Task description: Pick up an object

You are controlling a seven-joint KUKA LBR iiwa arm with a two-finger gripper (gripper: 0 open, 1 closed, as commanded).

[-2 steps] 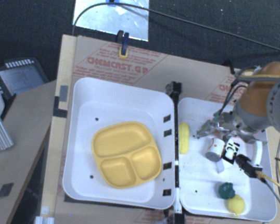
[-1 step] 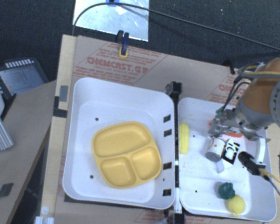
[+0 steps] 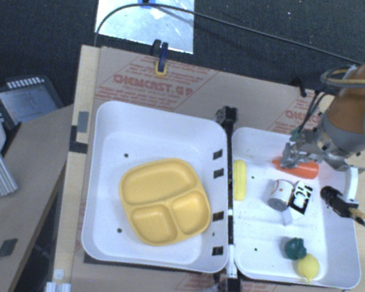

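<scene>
At rear of right bin (image 3: 344,229), claw (image 3: 294,157) sits right over orange carrot (image 3: 301,168), touching its top; can't tell claw's state. Carrot lies flat on bin floor.

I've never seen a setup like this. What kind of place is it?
Probably a robotics lab test bench: a robot arm reaches over two white bins, one holding toy food like a carrot and lemon.

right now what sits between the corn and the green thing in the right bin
A small white and grey cup lying on its side, beside a black-and-white card, seen in the camera view.
</scene>
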